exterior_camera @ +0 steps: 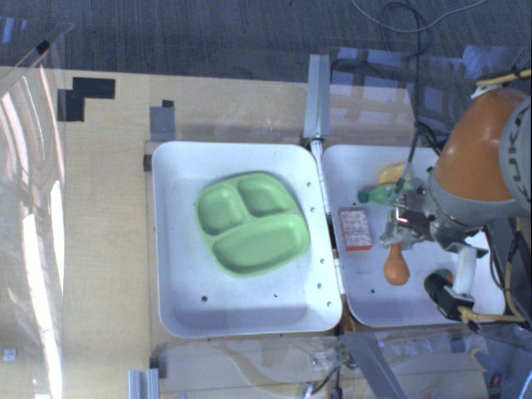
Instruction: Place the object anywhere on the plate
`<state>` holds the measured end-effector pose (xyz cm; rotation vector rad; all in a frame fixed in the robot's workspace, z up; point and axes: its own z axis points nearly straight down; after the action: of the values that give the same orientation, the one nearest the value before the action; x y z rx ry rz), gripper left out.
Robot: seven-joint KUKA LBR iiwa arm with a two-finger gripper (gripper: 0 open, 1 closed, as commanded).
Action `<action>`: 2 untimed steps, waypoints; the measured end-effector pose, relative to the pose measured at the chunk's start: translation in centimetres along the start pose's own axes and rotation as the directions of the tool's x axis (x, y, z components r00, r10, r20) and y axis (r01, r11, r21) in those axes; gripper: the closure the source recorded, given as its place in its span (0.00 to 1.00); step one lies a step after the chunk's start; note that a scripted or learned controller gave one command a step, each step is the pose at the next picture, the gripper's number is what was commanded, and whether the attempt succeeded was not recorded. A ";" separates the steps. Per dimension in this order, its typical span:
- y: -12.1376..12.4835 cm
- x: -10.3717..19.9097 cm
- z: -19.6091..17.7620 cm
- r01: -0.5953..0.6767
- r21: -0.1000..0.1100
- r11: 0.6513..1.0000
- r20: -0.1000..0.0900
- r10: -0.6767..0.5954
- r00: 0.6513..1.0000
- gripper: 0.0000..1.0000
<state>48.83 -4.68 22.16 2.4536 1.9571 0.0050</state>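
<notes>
Nearest the lens, the grey arm point(486, 152) with its orange band reaches into the right bin point(366, 306), its gripper point(405, 223) low over the bin floor; whether it is wide or narrow, I cannot tell. Just below it lies an orange pear-shaped object point(396, 266). A small pink box point(356, 229) sits to its left. The green divided plate point(252, 223) rests in the left bin point(179, 248), well apart.

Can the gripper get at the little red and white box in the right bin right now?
Probably yes. The box lies flat and apart from other things, just left of the gripper, with nothing over it.
</notes>
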 end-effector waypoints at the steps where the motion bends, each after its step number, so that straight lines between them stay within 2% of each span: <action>1: 2.6 7.1 3.2 0.067 0.002 0.998 -0.001 -0.067 0.998 1.00; 2: 5.6 15.4 3.8 0.121 0.002 0.993 -0.001 -0.121 0.993 1.00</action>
<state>57.70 9.06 18.42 2.3321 2.1033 0.0031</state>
